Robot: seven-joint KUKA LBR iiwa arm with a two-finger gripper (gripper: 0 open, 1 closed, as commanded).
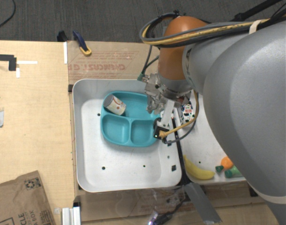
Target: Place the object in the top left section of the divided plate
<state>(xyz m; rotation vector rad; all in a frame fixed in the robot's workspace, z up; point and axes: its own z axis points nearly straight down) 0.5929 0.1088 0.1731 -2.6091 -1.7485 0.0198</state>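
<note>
Though the end effector [154, 106] hid its opening, a white-and-brown cup [116, 105] lay left of it in a teal divided plate [140, 132].

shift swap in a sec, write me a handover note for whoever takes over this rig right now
Arm: the end effector is over the right edge of the teal divided plate; its state is unclear from this view.
Things: the white and tan object lies in the plate's top left section; the plate sits in the left bin.
Done: placement looks complete.
Left: probably just back the arm away and confirm.
</note>
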